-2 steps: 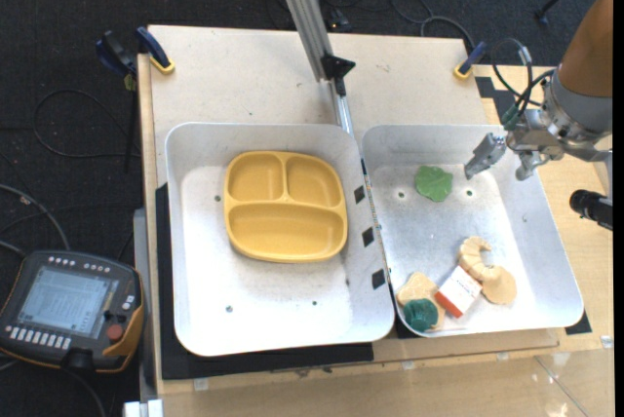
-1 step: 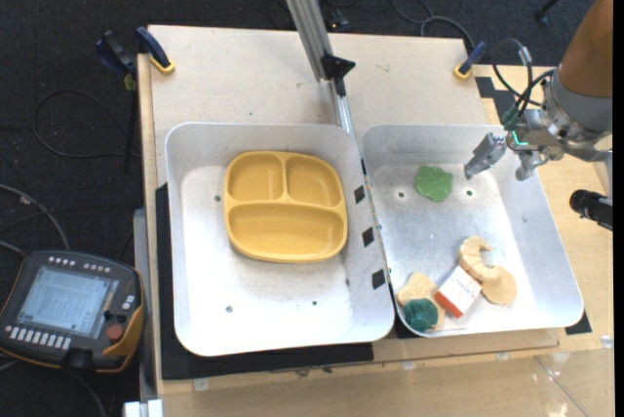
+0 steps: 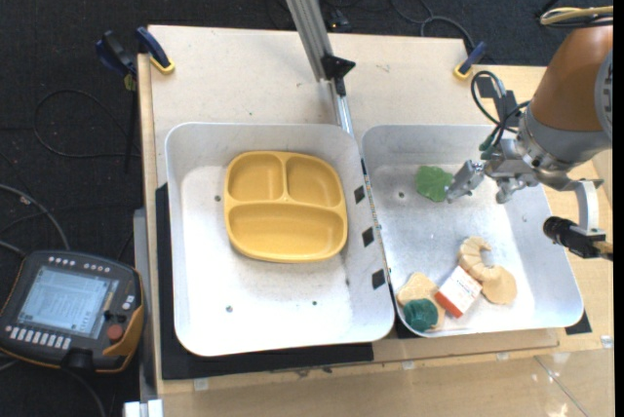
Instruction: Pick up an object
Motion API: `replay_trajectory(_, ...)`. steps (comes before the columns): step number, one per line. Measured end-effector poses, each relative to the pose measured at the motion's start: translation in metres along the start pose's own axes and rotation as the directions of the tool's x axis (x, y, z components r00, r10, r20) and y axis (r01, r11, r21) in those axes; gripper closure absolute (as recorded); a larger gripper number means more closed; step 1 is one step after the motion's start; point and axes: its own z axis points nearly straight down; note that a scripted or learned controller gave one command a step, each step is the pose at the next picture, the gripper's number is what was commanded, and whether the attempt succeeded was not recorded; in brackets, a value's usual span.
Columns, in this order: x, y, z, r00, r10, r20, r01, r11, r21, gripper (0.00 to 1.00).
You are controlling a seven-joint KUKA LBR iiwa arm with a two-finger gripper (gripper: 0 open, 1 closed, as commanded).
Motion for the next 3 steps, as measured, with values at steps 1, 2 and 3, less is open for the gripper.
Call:
replay_trajectory(1,0.008,-0.004,0.062,1.000,0.000,0.000,0.000,1.000,0.000,0.00)
replay_trajectory(2,0.008,-0.004,0.077,1.000,0.000,0.001,0.000,1.000,-0.005,0.00)
replay_trajectory(3,0.008,-0.003,0.066,1.000,0.000,0.002,0.000,1.000,-0.008,1.00)
